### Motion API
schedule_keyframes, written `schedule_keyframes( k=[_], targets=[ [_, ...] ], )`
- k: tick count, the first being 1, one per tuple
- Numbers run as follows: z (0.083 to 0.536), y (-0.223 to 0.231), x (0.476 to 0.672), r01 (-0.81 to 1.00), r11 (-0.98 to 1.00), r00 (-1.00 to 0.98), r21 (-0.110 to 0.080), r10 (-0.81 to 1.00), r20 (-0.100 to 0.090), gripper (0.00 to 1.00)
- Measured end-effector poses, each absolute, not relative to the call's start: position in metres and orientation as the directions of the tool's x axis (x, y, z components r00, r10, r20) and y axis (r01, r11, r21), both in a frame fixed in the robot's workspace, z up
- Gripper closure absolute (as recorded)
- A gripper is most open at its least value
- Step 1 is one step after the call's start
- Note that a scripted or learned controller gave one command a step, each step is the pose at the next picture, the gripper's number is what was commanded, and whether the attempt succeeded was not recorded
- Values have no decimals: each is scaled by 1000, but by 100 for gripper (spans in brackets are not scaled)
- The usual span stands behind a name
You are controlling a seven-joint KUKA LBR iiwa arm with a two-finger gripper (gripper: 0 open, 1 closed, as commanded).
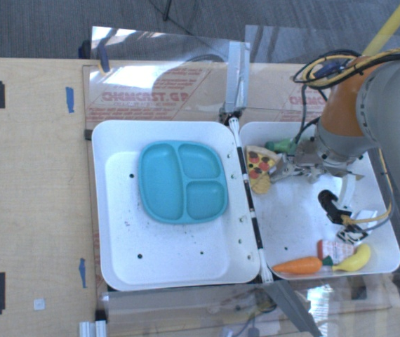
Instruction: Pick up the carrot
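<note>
The orange carrot with a green top lies flat against the front wall of the right bin. My gripper hangs over the far left part of that bin, next to a toy pizza slice and well away from the carrot. The grey arm with its orange band reaches in from the right above the bin. Nothing is visibly held.
A yellow banana and a small red and white pack lie just right of the carrot. A green item sits behind the gripper. A blue divided plate rests in the left bin.
</note>
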State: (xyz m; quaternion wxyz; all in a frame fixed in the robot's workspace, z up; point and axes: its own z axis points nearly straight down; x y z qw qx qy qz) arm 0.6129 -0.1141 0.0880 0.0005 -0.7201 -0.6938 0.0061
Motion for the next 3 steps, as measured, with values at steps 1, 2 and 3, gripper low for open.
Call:
schedule_keyframes(
  k=[1,2,3],
  targets=[
    [89,-152,546,999,43,-43,6,999,-5,0],
    [89,-122,484,980,-198,198,12,980,-1,0],
    [91,-135,481,863,-505,505,6,863,2,0]
  ],
)
